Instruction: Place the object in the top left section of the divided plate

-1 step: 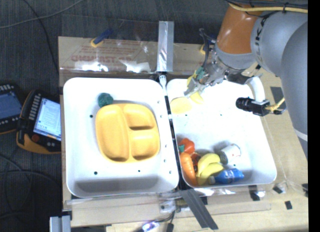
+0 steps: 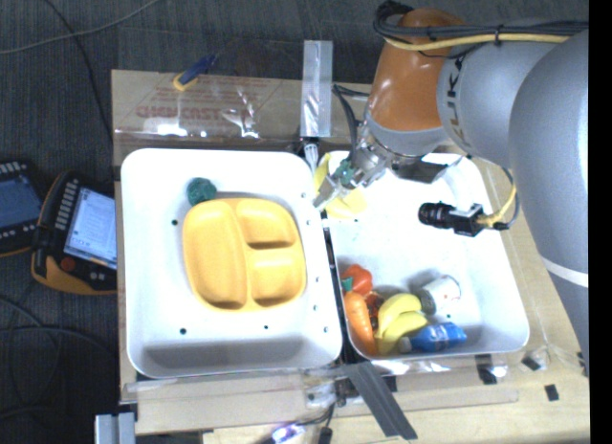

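Left bin [image 2: 153, 337]: the yellow divided plate [image 2: 244, 251] lies mid-bin, a dark green object [image 2: 201, 189] touching its upper-left rim. At the bins' shared wall, frame centre, my gripper [image 2: 337, 184] sits over a pale yellow object [image 2: 346, 201], which I judge the task's thing. It looks light and soft; I would take it across its narrow middle. Whether I hold it, or how wide I stand, I cannot tell. My arm reaches in from upper right, wrist angled down-left. The right bin [image 2: 497, 270] carries bananas [image 2: 400, 316] and other items lower down.

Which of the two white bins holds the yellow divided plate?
The left bin: the yellow divided plate lies in it, whereas the right bin holds a banana and other items.
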`<state>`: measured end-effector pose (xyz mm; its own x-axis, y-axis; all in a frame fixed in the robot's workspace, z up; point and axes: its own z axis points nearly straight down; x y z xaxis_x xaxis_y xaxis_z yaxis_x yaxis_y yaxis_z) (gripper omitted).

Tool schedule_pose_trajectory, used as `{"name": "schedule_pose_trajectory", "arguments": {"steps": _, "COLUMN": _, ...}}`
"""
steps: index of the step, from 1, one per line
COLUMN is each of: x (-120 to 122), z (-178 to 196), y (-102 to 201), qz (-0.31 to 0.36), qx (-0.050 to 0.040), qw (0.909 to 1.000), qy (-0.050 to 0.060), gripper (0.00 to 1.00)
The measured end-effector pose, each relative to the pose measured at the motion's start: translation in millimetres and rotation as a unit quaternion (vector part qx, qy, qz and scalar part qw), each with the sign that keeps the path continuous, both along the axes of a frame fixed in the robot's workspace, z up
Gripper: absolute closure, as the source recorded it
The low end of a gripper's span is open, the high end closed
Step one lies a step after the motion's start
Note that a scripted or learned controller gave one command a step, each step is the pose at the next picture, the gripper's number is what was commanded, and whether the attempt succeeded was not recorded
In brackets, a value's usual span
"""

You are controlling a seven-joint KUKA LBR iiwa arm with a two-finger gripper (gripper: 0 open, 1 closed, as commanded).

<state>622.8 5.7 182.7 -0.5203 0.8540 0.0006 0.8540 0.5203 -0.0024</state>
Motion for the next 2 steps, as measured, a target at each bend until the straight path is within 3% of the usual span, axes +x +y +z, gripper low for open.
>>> {"name": "schedule_pose_trajectory", "arguments": {"steps": 1, "x": 0.0, "z": 0.1, "y": 0.0, "qz": 0.000, "qx": 0.0003, "qw": 1.0000, "qy": 0.000, "gripper": 0.00}}
{"name": "schedule_pose_trajectory", "arguments": {"steps": 2, "x": 0.2, "z": 8.6, "y": 0.9, "qz": 0.000, "qx": 0.0012, "qw": 1.0000, "qy": 0.001, "gripper": 1.00}}
